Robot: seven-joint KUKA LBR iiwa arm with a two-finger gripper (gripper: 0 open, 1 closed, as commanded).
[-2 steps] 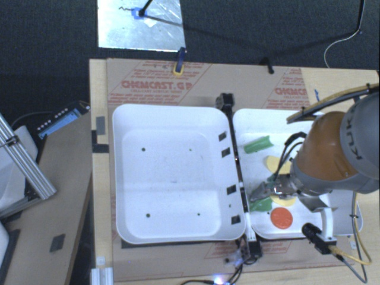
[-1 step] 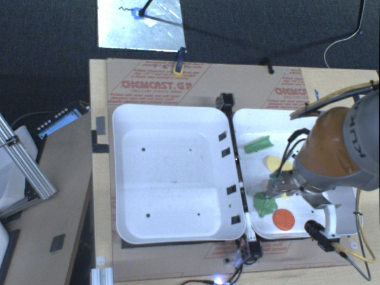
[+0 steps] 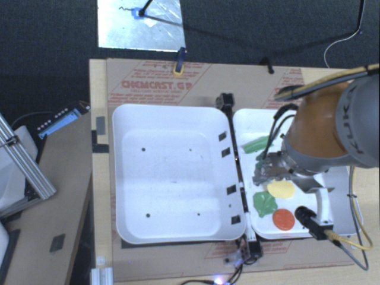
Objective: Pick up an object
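You have four small things in the right bin point(image 3: 244, 119), all crowded around the gripper point(image 3: 268, 170). Just below the jaws lies a yellow piece point(image 3: 281, 189), a pale, rounded lump, close enough that it may be touching the metal (you cannot tell from this angle). Below and slightly left of the jaws sits a green piece point(image 3: 264, 202), darker and lumpy in outline, and below that, a little to the right, a flat orange disc point(image 3: 284, 219). Above and to the left of the jaws lies a light green piece point(image 3: 255, 143), long and narrow, set at a slant. The arm point(image 3: 332, 123) comes in from the right and bends down over the right bin, its orange band facing you and its grey wrist pointing the gripper down toward the bin floor. You cannot tell how the jaws stand. The left bin point(image 3: 172, 171) lies well to the left of the jaws.
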